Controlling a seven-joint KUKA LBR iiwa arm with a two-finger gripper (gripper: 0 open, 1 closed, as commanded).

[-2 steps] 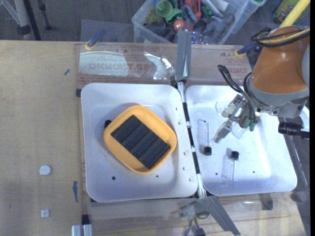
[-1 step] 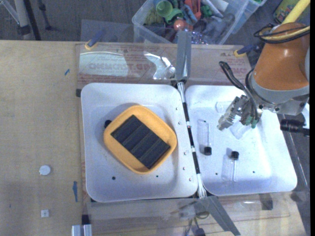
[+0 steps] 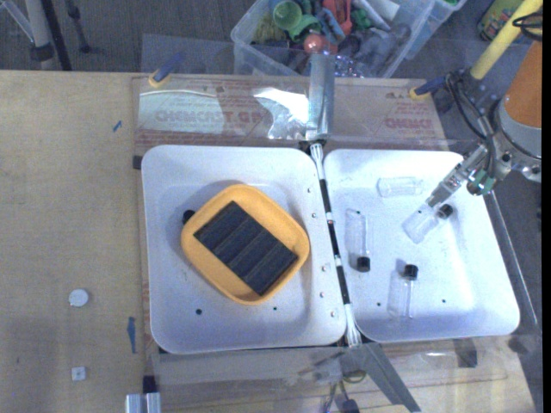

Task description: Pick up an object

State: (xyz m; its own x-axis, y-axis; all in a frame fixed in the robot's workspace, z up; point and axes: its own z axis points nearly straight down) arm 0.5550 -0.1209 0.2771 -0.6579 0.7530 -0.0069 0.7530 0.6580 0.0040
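Camera view, nearest edge first: the right white shallow bin holds a clear plastic vial with a black cap near its front, lying roughly front to back with the cap at the far end. Just left of it, close to the divider between the bins, a second clear vial with a black cap lies the same way, cap toward the front. In the left white bin a yellow rounded-square tray with a dark ribbed insert sits tilted.

Farther back in the right bin, the tool reaches in from the right, angled down and leftward. A clear uncapped vial sits right at its tip, its long axis running along the tool's own line; whether the tool is closed around it or merely touching it, I cannot tell. Beyond that, a fourth clear vial lies crosswise near the back wall.

The clear uncapped vial looks the likely target, lying just down-left of the tool.
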